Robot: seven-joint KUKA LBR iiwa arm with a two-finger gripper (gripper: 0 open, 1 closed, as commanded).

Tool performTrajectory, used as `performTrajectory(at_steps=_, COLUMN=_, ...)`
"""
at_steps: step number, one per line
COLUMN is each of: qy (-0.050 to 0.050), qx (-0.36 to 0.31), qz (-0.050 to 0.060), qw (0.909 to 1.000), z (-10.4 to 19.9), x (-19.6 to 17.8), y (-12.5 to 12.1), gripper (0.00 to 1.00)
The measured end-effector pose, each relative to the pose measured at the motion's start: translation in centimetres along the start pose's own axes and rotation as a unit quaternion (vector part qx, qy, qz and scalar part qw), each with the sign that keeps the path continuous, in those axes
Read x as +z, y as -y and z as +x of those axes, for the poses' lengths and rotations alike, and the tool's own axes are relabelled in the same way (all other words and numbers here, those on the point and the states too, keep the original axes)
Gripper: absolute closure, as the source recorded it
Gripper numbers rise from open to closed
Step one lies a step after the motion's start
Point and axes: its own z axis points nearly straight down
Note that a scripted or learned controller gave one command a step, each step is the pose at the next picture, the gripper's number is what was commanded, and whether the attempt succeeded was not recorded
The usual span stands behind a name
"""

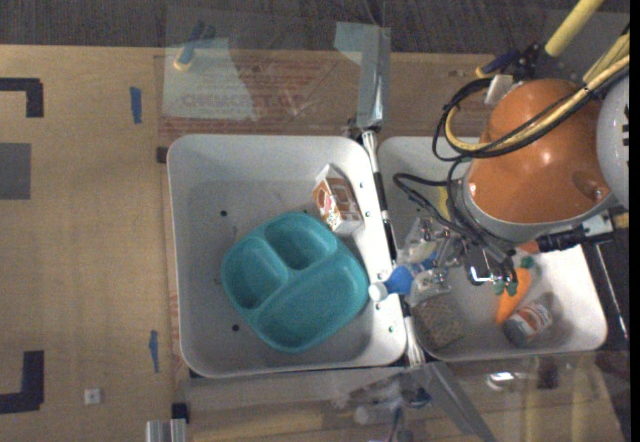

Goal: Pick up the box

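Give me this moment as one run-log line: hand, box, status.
hand: over right bin's left side | box: left bin, far right corner, beside teal tray | status: box not picked up

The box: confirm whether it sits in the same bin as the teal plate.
Yes, the box leans by the left bin's right wall, beside the teal plate.

1. Two bins sit side by side on the bench [80, 260]: the left bin [200, 165] and the right bin [585, 325].
2. In the left bin, a divided tray [295, 280] lies toward the near side.
3. The box [337, 198] stands just behind the tray, against the bin's right wall.
4. The gripper [440, 260] hangs over the right bin's left part.
5. A small bottle [528, 320] lies near the right bin's front right corner.
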Motion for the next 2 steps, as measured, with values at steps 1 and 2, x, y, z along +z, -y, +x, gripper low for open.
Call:
performTrajectory(at_steps=1, qy=-0.005, qx=0.118, qz=0.004, qw=0.9930, z=-3.5, x=-2.3, y=6.5, gripper=1.00)
performTrajectory(at_steps=2, qy=-0.001, qx=-0.042, qz=0.006, qw=0.9991, z=-0.1, x=11.4, y=13.0, gripper=1.00)
